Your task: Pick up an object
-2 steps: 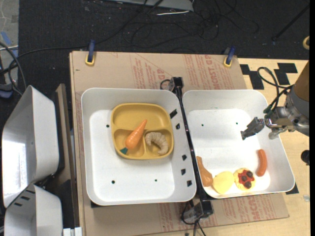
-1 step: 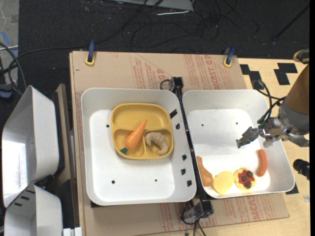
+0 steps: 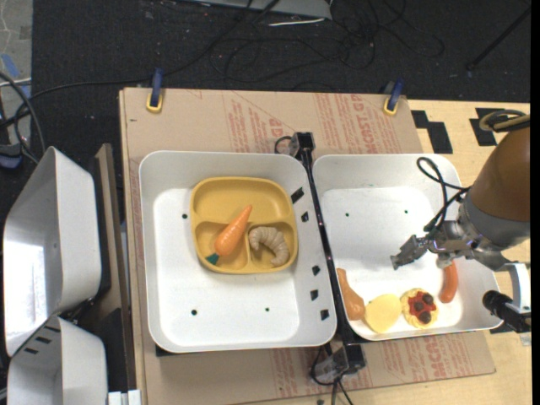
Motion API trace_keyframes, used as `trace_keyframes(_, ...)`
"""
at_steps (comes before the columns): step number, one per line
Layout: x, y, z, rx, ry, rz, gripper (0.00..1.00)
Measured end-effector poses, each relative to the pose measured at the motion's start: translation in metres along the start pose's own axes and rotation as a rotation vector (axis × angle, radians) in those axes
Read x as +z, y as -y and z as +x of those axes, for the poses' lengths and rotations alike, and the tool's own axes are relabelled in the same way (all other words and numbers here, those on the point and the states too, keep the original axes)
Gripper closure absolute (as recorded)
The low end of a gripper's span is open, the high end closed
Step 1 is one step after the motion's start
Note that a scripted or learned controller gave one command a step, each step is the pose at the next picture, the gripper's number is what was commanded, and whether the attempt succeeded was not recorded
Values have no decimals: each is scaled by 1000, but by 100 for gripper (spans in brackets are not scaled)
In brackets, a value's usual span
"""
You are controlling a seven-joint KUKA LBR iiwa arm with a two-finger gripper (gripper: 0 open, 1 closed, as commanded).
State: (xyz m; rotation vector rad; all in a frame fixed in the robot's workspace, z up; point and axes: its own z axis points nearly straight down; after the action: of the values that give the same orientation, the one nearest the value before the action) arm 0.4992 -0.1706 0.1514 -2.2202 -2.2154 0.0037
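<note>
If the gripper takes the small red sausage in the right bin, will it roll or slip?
The sausage looks round and smooth, so it may roll if nudged and could slip between hard fingers. It seems small, probably light plastic and stiff. It lies close beside the gripper in the right bin.

The arm [image 3: 506, 188] is cut off by the right edge (its hand [image 3: 413, 253] too small to read)

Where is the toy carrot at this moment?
The toy carrot lies tilted on the yellow divided plate in the left bin, just left of the pale shrimp.
</note>
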Motion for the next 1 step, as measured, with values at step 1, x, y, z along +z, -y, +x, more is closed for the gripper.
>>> trace_keyframes(1, 54, 1, 1, 0, 0, -1, 0)
